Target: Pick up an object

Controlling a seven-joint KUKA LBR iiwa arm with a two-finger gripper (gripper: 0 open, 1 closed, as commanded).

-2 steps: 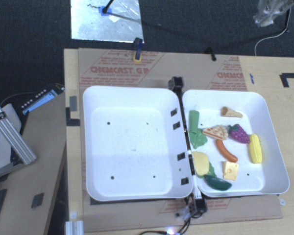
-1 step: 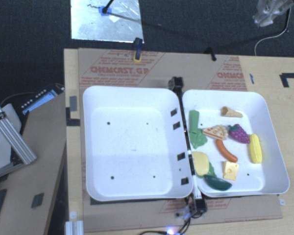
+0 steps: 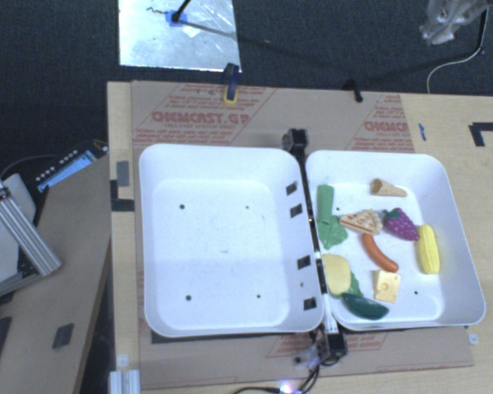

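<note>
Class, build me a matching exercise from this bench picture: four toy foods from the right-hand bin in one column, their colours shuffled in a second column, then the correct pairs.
Column one:
1. grapes
2. corn cob
3. sausage
4. cheese block

Column two:
A. bright yellow, near the bin's right wall
B. orange-red
C. purple
D. pale yellow, with holes

Pairs: 1-C, 2-A, 3-B, 4-D. All four lie in the right bin.

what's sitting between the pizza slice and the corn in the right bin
The purple grapes lie between the pizza slice and the corn in the camera view, close beside the pizza slice.
</note>
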